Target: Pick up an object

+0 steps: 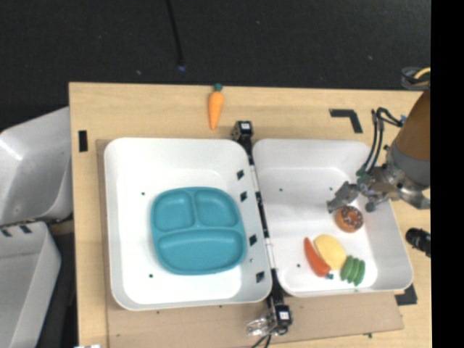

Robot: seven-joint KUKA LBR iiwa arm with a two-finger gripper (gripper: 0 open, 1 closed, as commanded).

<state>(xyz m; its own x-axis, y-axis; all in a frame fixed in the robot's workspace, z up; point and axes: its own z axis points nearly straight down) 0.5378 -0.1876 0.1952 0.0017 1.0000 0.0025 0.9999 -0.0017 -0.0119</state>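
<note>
Clip (267,323) of metal and black at the desk's (90,296) near edge, at the seam between the two bins. Right bin (290,165), near corner: green toy (352,269), yellow toy (330,250) and red-orange toy (316,258) bunched together, touching, red one on the left, green on the right. Just behind them a small round brown object (349,219) lies on the bin floor. Gripper (348,203) sits low right over and just behind that brown object, arm (415,140) coming in from the right, orange band up top, grey wrist, black cables looping beside it. Gripper state: cannot tell, parts blur together at the tip; cannot tell either if it touches the brown object, nothing visibly clamped. Left bin (119,194): blue plate (196,230) with three sections, flat, about centered, nothing on it. Small black clips (243,194) run along the divider between bins. Carrot (214,107) lies on the bare desk behind the bins, outside both, green top pointing away, near a black fitting (242,130) at the far end of the seam. Black corner marks (346,119) on the desk at far right and left. White housing (29,172) off the desk's left side. Dark floor (290,27) behind, thin black line (172,24) across it.
</note>
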